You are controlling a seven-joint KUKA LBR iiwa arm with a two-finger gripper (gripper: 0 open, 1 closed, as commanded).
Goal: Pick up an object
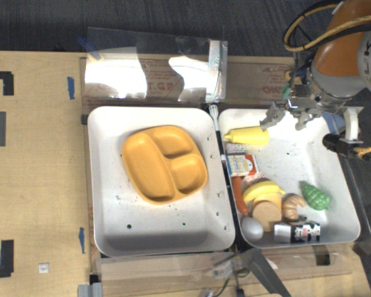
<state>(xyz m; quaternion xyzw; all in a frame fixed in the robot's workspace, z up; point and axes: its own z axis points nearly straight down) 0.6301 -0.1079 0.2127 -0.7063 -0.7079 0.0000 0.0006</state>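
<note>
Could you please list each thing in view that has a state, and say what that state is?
gripper: open, holding nothing, above the far end of the right bin
yellow divided plate: lying face up in the left bin
yellow bottle: on its side, at the right bin's far left
black-and-white bottle: on its side, at the near wall
green toy: lying apart from the pile, at the right

Claw [289,117], fingers seemingly spread, above right bin [343,184], near banana [247,136].
</note>
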